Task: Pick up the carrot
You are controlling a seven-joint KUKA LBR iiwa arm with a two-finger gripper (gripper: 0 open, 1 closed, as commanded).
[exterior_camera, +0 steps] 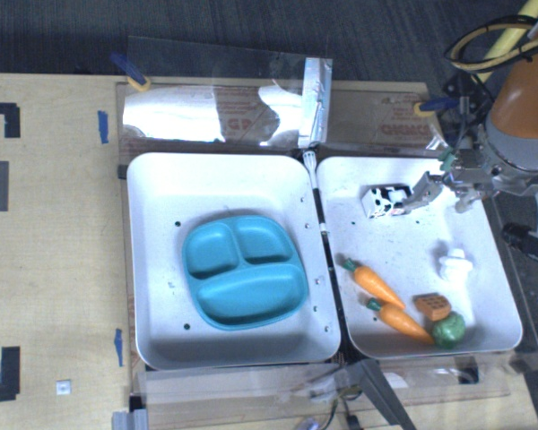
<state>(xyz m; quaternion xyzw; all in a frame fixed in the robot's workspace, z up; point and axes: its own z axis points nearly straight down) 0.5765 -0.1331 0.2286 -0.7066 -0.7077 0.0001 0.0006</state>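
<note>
Well, from the overhead camera, two shallow white bins sat side by side on the bench. The left bin [152,240] carried a blue divided plate [243,270] with three compartments, resting flat in the middle of the bin floor. The right bin [484,240] was the busy one. Toward its near side lay two carrots, both orange with small green tops pointing left and up. The upper carrot [374,280] lay slanted in the middle of the bin, and the lower carrot [397,318] lay just below it, almost parallel, its pointed tip reaching a green round vegetable [448,330] in the near right corner. A small brown cracker-like piece [432,306] sat just above that green vegetable, touching or nearly touching the lower carrot's tip. A small white object [455,266] stood further right, apart from the carrots. Up near the far wall was a black-and-white toy cow [386,201].

The gripper [448,191] hung over the far right part of the right bin, beside the cow and well apart from both carrots. Its fingers [423,189] were spread, with nothing between them.
</note>
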